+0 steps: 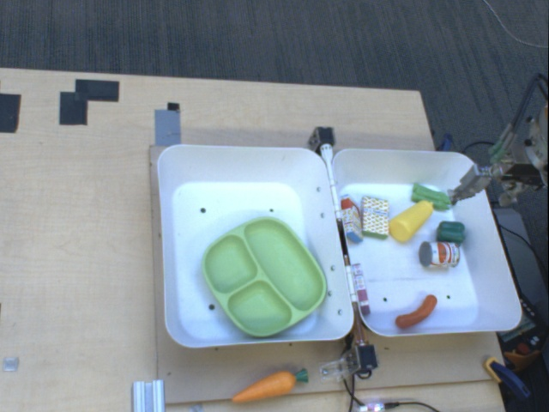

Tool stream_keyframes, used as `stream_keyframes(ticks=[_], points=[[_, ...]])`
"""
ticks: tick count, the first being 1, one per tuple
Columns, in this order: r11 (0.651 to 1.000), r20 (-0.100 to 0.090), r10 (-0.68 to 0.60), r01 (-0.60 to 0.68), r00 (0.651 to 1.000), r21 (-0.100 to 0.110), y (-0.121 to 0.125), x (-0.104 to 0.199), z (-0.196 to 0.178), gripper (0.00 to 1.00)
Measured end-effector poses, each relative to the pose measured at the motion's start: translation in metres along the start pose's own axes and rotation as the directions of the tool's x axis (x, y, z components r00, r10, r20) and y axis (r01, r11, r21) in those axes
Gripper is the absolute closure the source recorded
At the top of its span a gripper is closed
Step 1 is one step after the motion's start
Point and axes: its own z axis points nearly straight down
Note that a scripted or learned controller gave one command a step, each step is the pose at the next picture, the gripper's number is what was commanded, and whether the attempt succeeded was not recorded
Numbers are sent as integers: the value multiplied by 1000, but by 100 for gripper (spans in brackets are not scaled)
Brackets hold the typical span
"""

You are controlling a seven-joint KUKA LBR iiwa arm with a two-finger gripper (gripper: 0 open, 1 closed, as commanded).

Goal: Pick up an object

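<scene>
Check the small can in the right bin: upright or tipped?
Tipped. The can lies on its side on the bin floor, label facing up.

Two white bins (171,256) of smooth plastic with a faint sheen sit on a pale, matt wooden bench (77,256). The left bin holds a light green divided plate (263,275) of smooth, softly shiny plastic. In the right bin lie glossy plastic toy foods: a yellow bottle (410,220), a red sausage (416,312) and a small can (440,255) with a printed paper-like label. Dark grey ribbed carpet (257,24) fills the top of the frame.
</scene>
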Motion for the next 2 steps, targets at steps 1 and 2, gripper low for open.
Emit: stream_keyframes(ticks=[1,2], points=[[1000,0,3,-3,1000,-1,12,17,188,0],[1000,0,2,-2,1000,-5,14,18,177,100]])
